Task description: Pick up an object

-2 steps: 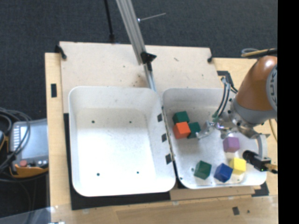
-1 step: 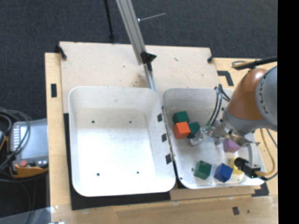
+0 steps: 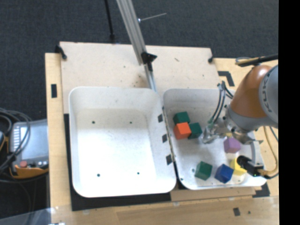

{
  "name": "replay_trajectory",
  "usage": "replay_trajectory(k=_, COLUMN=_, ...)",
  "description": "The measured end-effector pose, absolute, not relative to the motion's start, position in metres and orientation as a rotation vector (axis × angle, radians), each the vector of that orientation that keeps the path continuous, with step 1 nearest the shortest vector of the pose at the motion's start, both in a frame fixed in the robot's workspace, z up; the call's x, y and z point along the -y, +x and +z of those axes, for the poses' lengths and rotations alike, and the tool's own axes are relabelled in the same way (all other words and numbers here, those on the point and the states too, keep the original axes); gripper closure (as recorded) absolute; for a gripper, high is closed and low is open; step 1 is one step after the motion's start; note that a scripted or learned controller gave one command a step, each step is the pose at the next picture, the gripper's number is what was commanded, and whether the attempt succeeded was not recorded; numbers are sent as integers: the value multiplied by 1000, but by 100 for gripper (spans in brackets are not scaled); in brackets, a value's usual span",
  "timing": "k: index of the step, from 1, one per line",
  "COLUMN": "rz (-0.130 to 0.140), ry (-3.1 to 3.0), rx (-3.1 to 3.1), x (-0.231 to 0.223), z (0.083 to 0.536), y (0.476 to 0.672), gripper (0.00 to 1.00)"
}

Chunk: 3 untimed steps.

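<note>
The right bin (image 3: 187, 100) holds several blocks. An orange block (image 3: 182, 130) lies between two green blocks, one behind it (image 3: 181, 118) and one to its right (image 3: 195, 130). A third green block (image 3: 203, 170), a blue block (image 3: 224, 173) and a yellow block (image 3: 238, 167) lie near the bin's front wall. A purple block (image 3: 232, 145) sits under the wrist. My gripper (image 3: 207, 136) is low in the bin, just right of the orange and green blocks. I see nothing between its fingers.
The left bin (image 3: 112, 142) stands beside the right one. A slanted aluminium bar (image 3: 133, 29) rises behind the bins. A control pendant with cables (image 3: 23, 149) lies off the bench at the left.
</note>
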<state>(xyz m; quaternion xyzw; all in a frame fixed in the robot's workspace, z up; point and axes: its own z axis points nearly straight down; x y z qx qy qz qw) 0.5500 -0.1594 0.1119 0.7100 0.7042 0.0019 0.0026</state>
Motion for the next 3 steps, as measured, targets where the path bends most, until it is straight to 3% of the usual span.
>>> replay_trajectory(k=2, rz=6, ry=2212, rx=-2221, x=160, z=216, y=562, gripper=100)
replay_trajectory(k=3, rz=3, ry=2213, rx=-2231, x=98, z=218, y=563, gripper=100)
